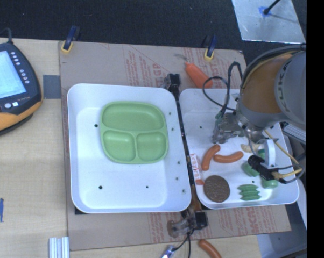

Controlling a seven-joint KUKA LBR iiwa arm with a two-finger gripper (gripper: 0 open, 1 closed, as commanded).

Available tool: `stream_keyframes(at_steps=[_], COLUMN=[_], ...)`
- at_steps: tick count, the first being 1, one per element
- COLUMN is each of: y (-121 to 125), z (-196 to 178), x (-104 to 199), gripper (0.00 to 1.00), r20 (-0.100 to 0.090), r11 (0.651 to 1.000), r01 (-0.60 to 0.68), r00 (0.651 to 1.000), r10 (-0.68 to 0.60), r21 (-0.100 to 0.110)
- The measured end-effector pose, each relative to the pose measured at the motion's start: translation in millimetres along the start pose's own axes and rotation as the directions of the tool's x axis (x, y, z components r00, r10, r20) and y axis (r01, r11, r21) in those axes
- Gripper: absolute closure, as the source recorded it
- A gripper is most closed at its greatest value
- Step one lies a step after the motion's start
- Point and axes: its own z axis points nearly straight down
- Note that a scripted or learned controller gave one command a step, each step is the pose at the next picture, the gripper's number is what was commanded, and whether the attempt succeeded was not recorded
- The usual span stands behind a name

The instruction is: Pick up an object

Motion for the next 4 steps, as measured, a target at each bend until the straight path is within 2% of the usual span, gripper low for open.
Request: stream_keyframes(at_steps=[1,2,3,4], y=[-1.8,-2.0,-34.1,-34.0], z=[-75.5,-74.9,10.7,0.2], x=[-70.5,-70.0,-103.9,-105.0], gripper=[1.00,0.00,0.00,1.00], r20=[-0.002,-0.002,-0.003,-0.001], r11=[1.000,1.000,1.000,1.000], r01=[-0.006,-0.005,-0.004,-0.001], r00=[1.000,1.000,1.000,1.000], r10=[0.006,0.005,0.004,0.001], r21=[-0.005,-0.004,-0.002,-0.001])
